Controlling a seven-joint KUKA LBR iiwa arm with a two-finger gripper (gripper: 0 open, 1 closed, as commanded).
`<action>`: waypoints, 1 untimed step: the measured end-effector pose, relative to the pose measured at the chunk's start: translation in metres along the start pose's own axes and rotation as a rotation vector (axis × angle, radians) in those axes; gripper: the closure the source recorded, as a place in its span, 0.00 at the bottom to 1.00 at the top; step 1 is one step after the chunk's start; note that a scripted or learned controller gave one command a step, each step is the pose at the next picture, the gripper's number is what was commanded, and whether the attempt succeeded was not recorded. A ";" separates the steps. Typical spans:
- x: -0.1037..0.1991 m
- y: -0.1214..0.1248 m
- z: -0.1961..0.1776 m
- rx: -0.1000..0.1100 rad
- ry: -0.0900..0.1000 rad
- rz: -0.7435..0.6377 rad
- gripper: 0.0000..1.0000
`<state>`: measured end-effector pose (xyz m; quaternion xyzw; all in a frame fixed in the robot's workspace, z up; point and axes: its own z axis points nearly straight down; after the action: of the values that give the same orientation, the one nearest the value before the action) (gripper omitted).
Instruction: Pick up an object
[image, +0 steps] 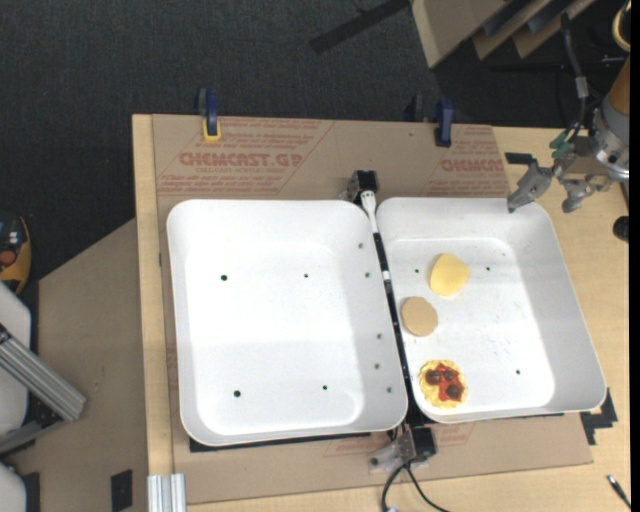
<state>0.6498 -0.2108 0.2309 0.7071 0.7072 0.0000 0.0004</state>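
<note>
Reading "CHEMCAST GP" on brown board (250, 158); gripper (548, 192) fingers spread, beyond right bin (560, 300).

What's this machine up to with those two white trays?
A robot arm reaches in from the right to pick something up. Its gripper hangs open above the far right corner of the right bin, holding nothing. Three small toy-food pieces lie along that bin's left side: a yellow lump, a tan disc and a little pizza. None has been touched yet. The left bin sits beside it.
</note>
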 end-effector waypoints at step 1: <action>0.040 0.015 0.155 0.009 0.005 -0.004 0.00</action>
<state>0.6649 -0.1710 0.0759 0.7057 0.7085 -0.0015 -0.0043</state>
